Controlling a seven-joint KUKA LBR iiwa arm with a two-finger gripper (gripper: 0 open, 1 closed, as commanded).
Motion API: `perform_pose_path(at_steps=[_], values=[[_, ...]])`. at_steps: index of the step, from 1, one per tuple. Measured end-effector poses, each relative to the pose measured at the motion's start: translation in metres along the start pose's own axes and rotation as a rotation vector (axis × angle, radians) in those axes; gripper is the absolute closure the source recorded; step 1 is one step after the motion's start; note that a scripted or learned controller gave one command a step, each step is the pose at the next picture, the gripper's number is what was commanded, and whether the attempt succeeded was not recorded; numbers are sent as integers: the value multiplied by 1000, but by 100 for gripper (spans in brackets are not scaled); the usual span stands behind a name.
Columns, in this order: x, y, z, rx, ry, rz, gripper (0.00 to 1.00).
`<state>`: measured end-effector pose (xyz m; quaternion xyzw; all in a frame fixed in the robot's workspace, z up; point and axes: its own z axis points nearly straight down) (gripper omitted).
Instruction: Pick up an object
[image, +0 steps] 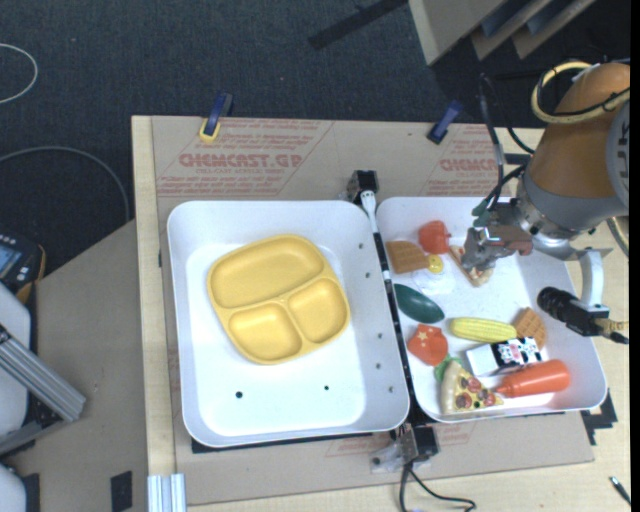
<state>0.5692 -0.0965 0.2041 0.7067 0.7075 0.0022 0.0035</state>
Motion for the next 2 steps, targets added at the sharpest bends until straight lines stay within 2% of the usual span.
perform_pose_path(at_steps=[1,2], values=[[0,1,-22,4,1,0,100],[51,33,-30,3,2,-4,100]])
